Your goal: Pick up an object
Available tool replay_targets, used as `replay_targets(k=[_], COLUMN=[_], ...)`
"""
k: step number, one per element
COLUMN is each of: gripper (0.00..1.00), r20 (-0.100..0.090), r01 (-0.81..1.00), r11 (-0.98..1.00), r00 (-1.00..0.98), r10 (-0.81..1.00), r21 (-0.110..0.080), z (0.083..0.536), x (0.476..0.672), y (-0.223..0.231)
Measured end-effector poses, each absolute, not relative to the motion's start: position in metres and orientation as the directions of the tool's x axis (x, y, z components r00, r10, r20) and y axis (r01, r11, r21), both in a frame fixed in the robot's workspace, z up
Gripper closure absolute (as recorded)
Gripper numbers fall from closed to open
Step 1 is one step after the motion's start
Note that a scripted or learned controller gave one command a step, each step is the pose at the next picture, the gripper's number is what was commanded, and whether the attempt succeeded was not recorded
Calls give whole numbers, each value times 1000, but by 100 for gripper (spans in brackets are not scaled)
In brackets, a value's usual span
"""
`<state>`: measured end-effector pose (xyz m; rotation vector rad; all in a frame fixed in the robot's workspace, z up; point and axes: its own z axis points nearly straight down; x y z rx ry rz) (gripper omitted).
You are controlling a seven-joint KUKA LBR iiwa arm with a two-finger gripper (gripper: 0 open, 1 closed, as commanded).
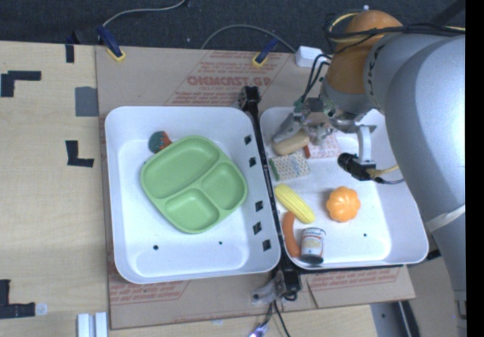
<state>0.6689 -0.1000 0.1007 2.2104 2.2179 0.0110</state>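
Bread-like tan roll [289,145] lies in my right bin [393,248], near that bin's far left corner, and my gripper [302,122] sits right over it, low in the bin; from this slanted look down I cannot tell how the gripper is set or whether it has any grip on the roll. Just below the gripper, toward the camera, a small checked packet [290,168] lies flat on the bin floor, touching or nearly touching the roll. Farther toward the camera from my tool come a yellow corn cob [294,203], an orange carrot-like piece [289,231] against the left wall, and a small can [312,244] standing beside it. An orange pumpkin-shaped fruit [342,204] rests to the near right of the gripper, apart from the rest. Across the divider, to my tool's left, the left bin [128,252] holds a green divided plate [193,183], with a small dark teal and red object [159,141] touching the plate's far edge.
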Motion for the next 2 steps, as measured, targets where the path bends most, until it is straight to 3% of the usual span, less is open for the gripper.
replay_targets(k=[1,2], gripper=[100,100], r20=[-2,1], r01=[1000,1000], r11=[5,3], r00=[-5,-3], r10=[1000,1000], r21=[20,1], z=[116,185], x=[672,606], y=[-99,-39])
